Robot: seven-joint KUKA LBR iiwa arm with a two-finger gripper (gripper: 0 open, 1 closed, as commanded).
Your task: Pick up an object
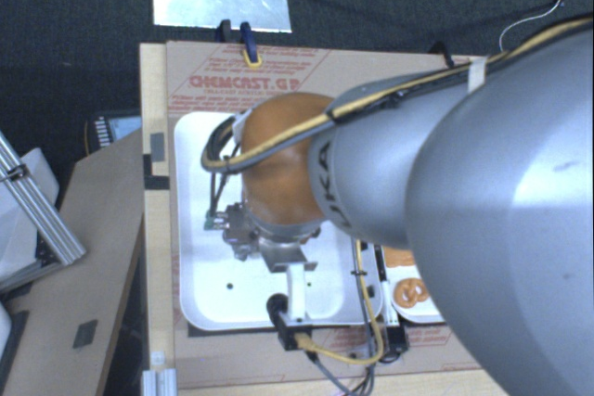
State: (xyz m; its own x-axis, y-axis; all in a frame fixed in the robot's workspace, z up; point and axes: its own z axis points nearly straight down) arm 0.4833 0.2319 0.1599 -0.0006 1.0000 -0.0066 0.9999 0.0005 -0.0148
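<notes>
The big grey robot arm with an orange band (pixel 278 167) fills the right and the middle of the view and reaches over the left shallow white plastic bin (pixel 200 199). This bin lies on a brown cardboard sheet with red printed letters (pixel 278 74), which covers the bench. At the end of the arm, the metal wrist part with a white bracket (pixel 278 260) hangs low above the floor of the left bin, and a yellow and black cable (pixel 348 355) runs down beside it. The arm hides the gripper, so I cannot tell its state. In the right white bin (pixel 422 318), mostly hidden under the arm, lies a small orange-brown object with a pale pattern (pixel 409 294), well apart from the wrist, to the right of it.
</notes>
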